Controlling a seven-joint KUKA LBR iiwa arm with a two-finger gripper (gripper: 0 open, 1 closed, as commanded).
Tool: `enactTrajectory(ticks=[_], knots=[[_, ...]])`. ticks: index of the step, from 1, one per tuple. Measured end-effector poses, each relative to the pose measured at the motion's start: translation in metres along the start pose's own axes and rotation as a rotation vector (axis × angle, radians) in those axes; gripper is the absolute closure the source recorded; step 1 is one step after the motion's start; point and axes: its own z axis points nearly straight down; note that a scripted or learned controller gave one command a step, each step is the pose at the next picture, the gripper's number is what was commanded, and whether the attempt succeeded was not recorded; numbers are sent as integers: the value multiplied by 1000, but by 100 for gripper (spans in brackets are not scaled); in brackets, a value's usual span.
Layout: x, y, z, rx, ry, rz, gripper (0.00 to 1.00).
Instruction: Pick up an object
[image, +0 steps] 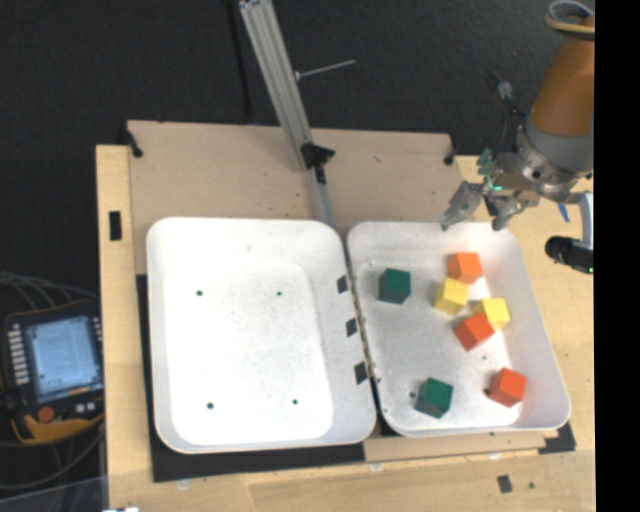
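Observation:
The right bin (400, 245) holds several small blocks: a green one (394, 285) near its left side, an orange one (464, 266), two yellow ones (451, 294) (496, 312), a red-orange one (473, 329), another red-orange one (507, 386) at the lower right, and a second green one (434, 396) near the front. My gripper (482, 212) hangs above the bin's back right corner, up and right of the orange block. Its fingers (459, 209) stand open with nothing between them.
The left bin (170, 250) lies beside the right one. A slanted metal pole (285, 95) rises from the back between the bins. A handheld control pendant (55, 365) sits off the bench at the left.

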Motion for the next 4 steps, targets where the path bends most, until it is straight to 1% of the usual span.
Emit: enactTrajectory(ticks=[1,2,3,4], knots=[[-1,0,0,1,-2,-1,0],[2,9,53,5,0,-3,0],[9,13,107,4,-1,-2,0],[9,7,150,2,-1,2,0]])
